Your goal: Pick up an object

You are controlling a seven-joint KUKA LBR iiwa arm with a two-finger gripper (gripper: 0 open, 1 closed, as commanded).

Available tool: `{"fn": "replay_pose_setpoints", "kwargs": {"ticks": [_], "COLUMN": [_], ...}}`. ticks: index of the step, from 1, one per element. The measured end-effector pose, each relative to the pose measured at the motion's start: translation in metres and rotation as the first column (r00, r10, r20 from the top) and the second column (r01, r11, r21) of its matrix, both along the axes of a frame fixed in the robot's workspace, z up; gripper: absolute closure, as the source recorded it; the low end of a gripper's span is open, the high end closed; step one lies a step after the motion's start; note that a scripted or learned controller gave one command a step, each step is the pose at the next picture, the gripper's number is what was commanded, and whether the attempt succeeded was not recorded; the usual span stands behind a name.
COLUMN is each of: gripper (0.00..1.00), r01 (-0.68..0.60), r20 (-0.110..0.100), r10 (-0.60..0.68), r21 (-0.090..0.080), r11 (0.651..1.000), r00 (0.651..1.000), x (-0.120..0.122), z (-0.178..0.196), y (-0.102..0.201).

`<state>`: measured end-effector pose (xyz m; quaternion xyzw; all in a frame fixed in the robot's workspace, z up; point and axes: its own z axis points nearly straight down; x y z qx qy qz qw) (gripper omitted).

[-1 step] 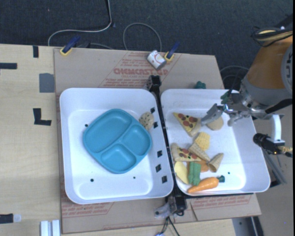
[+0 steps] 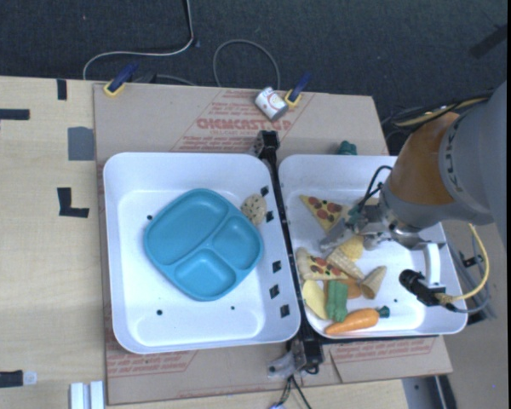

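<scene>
Gripper (image 2: 345, 233) low among toy food, right bin (image 2: 426, 320).

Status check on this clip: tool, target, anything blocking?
Tool low in the right bin, over the toy food pile; grip unclear. Pizza slice and carrot lie loose. Blue tray sits in the left bin.

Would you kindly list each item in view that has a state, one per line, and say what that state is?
blue tray: right side up in the left bin, compartments bare.
cookie: flat beside the tray's upper right edge.
pizza slice: flat in the right bin.
carrot: on its side by the near wall.
green piece: lying above the carrot.
cone: tipped over.
claw: low over the food pile.
</scene>
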<state>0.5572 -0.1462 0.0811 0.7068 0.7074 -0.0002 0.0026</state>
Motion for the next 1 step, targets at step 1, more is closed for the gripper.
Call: {"fn": "replay_pose_setpoints", "kwargs": {"ticks": [1], "gripper": [1.00], "r01": [0.001], "r20": [0.003], "r10": [-0.001], "r21": [-0.001], "r11": [1.000], "r00": [1.000], "x": [0.0017], "z": [0.0160], "y": [-0.0014]}}
